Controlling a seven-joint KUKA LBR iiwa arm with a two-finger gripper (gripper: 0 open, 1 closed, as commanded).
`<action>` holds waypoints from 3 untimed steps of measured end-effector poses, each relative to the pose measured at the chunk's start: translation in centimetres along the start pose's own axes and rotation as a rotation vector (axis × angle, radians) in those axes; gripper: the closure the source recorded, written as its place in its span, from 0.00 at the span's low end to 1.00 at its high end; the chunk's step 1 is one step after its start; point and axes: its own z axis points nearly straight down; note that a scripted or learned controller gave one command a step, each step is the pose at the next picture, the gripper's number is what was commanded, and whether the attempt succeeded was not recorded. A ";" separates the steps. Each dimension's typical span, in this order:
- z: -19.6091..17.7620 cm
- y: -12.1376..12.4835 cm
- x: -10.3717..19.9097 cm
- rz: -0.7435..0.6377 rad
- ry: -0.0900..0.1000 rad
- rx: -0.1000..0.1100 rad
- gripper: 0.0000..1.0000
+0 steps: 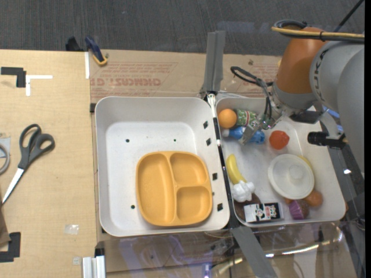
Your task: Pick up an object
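Observation:
My gripper (254, 133) is down in the back left part of the right bin (336, 181), reached in from the grey arm with the orange band (298, 62). It sits right over a blue object (237, 133), touching or nearly touching it. An orange ball (226, 118) and a green-and-white can (246, 118) lie just behind the gripper, and a red tomato-like ball (279, 139) is to its right. Whether anything is held is hidden from this angle.
The right bin also holds a banana (232, 168), a white lumpy toy (243, 190), a white round bowl (291, 175), a black-and-white carton (262, 212), a purple piece (297, 209) and a small orange item (314, 198). A yellow divided plate (174, 188) lies in the left bin (116, 155). Scissors (26, 152) lie on the bench at left.

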 end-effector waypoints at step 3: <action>-21.1 -3.6 10.7 0.312 -0.010 -0.031 1.00</action>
